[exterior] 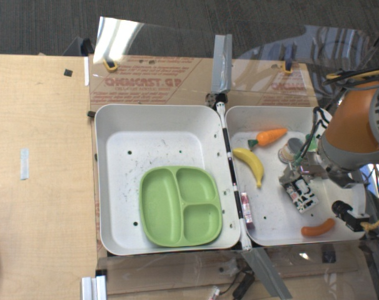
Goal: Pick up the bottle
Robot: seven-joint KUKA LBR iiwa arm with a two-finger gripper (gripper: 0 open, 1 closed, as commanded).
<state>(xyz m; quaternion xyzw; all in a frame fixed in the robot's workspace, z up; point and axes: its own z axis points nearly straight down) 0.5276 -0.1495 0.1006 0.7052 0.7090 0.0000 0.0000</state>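
Gripper (298, 189), finger state indiscernible, poised low in the shallow white right bin (271, 220) near a small grey-capped bottle (291, 150); centre over the bottle before closing.

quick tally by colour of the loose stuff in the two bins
green: 1, tray
yellow: 1, banana
orange: 2, carrot, sausage
total: 4

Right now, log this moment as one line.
arm: over right bin | gripper: low, beside banana | bottle: not identifiable | grasp: unconfirmed
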